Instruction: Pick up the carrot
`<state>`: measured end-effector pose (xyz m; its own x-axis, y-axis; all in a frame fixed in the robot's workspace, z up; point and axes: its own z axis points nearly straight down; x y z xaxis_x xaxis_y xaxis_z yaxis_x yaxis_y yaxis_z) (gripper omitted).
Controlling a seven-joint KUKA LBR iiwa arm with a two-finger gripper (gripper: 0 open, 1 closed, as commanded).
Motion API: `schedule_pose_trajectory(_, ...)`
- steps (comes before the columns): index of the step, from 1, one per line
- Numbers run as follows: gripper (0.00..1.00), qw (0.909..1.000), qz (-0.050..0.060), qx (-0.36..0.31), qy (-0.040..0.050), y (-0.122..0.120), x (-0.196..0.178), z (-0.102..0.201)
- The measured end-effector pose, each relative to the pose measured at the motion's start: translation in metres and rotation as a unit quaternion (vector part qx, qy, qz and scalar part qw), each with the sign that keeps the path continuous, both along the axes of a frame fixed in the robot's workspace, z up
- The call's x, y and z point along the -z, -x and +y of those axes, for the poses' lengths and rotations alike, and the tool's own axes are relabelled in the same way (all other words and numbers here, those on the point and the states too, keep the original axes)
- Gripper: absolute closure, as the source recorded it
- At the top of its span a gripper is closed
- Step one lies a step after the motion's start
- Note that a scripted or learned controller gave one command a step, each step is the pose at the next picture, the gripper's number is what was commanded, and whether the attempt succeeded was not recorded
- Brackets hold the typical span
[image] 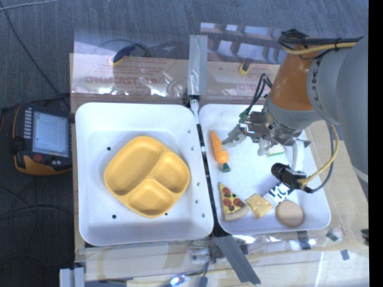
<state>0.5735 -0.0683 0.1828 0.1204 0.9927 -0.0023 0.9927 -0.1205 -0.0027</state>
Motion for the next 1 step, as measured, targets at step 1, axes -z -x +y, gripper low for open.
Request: schedule_pose_trajectory(1,0.0,0.9889,0.0,-0.148,-0.0011,0.0123,-0.0003,0.0344)
